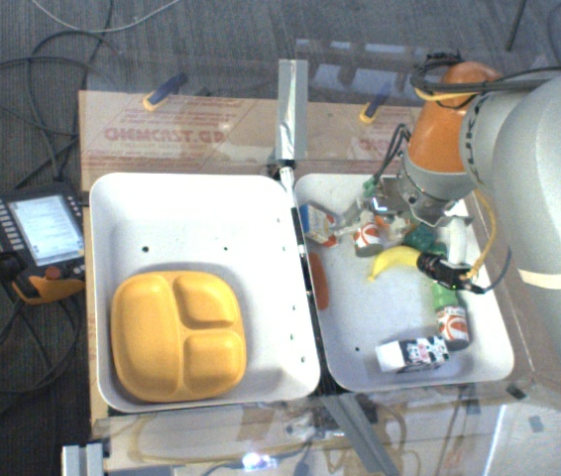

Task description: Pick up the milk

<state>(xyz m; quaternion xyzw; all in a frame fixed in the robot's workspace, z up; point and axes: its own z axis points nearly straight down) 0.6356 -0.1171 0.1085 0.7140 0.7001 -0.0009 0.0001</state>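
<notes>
Camera view looks down on two white bins, with the grey arm (528, 167) reaching in from the right over the right bin (360, 345). The left bin (162, 206) carries a yellow sectioned tray (178, 335) at its near end. Among the right bin's clutter, the milk (414, 354) is a small white carton with dark print, lying on its side near the front wall, well apart from the wrist. Just beside it stands a green-topped bottle (449, 317); further back lie a banana (395, 261) and a red-and-white can (368, 236).

The gripper (385, 206) hangs over the far end of that bin, near the can, and whether it is spread or closed I cannot tell; nothing shows in its grasp. I judge the task at the approach step, with the carton ungrasped. Next the arm would need to travel toward the front wall, line up across the carton's narrow side, and come down clear of the bottle
</notes>
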